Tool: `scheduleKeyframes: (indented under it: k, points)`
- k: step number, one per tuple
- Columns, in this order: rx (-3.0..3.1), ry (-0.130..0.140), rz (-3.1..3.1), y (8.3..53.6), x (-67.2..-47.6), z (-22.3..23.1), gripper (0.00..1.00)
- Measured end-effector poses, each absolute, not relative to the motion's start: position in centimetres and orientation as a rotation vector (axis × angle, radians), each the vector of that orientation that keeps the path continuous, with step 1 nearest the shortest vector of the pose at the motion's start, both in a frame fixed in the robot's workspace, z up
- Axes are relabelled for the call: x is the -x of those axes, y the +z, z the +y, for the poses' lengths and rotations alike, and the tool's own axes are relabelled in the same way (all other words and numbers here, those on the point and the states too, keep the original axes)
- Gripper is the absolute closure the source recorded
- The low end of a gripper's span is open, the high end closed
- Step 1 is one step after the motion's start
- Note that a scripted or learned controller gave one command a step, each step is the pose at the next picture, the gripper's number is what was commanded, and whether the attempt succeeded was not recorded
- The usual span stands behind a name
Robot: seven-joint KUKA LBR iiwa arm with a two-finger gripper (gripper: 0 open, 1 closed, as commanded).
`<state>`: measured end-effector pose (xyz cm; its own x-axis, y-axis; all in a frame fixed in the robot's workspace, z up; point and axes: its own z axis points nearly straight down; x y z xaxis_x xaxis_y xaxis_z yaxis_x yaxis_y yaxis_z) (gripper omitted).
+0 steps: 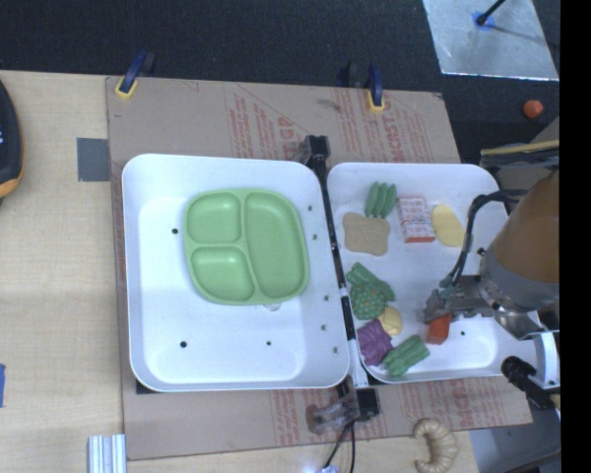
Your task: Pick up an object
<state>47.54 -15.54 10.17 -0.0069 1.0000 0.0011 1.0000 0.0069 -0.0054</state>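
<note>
Down over the red piece in the right bin

I hover low in the right bin (473, 180), my gripper (441, 313) just above a small red-orange toy (438, 330) near the front wall; whether my jaws are wide or narrow I cannot tell. Green beans (406, 355), a purple piece (373, 342) and a yellow bit (391, 319) lie just beside. I judge the grasp is in hand; next I must close squarely, then lift.
</note>
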Motion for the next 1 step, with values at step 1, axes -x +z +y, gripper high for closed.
scheduleKeyframes:
  k: [1]
  points:
    - [2.209,-0.010,-2.238,19.69,-49.73,-6.39,1.00]
